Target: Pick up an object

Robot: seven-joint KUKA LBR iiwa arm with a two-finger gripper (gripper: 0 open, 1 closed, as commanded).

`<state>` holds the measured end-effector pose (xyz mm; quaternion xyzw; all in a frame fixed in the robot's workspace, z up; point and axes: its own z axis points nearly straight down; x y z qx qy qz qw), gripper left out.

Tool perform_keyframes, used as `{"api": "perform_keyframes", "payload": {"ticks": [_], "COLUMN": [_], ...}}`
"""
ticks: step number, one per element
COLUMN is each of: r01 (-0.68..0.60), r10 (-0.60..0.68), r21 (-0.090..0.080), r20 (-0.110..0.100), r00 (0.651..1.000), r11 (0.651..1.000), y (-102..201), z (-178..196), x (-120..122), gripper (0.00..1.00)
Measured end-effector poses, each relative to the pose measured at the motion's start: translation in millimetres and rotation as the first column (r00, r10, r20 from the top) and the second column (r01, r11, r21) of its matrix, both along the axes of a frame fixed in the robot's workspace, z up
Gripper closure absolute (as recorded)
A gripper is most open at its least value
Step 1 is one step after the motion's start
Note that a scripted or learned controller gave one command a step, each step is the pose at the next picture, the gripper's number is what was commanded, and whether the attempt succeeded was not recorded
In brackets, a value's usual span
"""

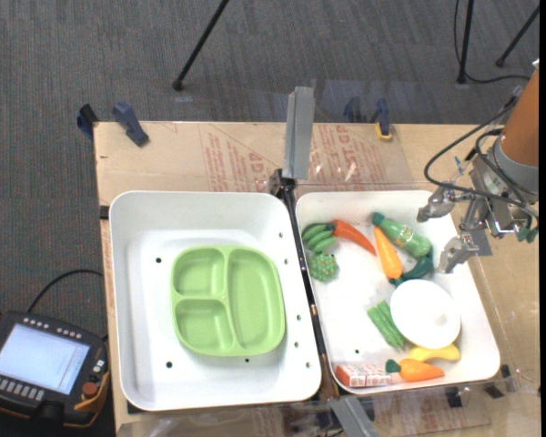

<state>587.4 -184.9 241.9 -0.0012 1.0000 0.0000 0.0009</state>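
The gripper (448,230) hangs over the right bin's (346,349) far right edge, jaws spread and holding nothing; the arm (528,135) is cut off by the frame. Below lie toy foods: a bottle (402,235), carrots (388,253), and a white plate (425,314) partly hiding a banana (437,354). The left bin (136,244) holds a green tray (227,300).

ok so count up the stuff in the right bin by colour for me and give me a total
Green, 5: plastic bottle, pea pods, broccoli floret, bean bundle, dark piece.
Orange, 3: long carrot, upright carrot, bottom carrot.
White, 1: round plate.
Yellow, 1: banana.
Red-and-white, 1: flat packet.
Total: 11
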Motion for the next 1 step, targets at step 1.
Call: {"api": "perform_keyframes", "payload": {"ticks": [1], "r01": [0.068], "r10": [-0.068], "r21": [0.0], "r20": [0.002], "r00": [0.998], "r11": [0.998], "y": [-5.6], "z": [-137.2], "x": [20.6], "gripper": [0.0]}}
